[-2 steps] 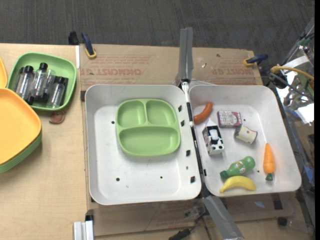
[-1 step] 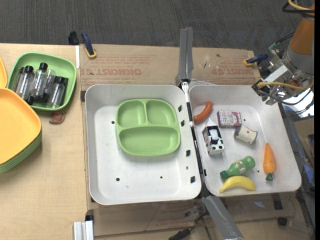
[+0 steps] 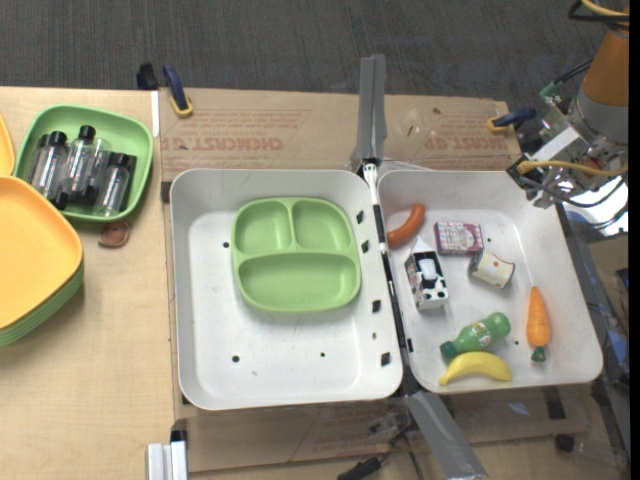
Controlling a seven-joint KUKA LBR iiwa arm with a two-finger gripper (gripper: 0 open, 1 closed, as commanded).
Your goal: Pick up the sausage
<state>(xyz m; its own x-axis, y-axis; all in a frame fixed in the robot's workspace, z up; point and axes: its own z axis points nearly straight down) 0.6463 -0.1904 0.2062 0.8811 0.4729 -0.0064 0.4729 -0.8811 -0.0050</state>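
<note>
The sausage, orange-red and slightly curved, lies near the far left corner of the right bin, close to the divider between the bins. My gripper hangs at the right bin's far right edge, well to the right of the sausage and apart from it. Cables and the wrist body crowd the gripper, so its fingers are hard to make out. Nothing shows between them.
In the right bin also lie a pink box, a black-and-white carton, a small white cup, a carrot, a green bottle and a banana. The left bin holds a green divided plate.
</note>
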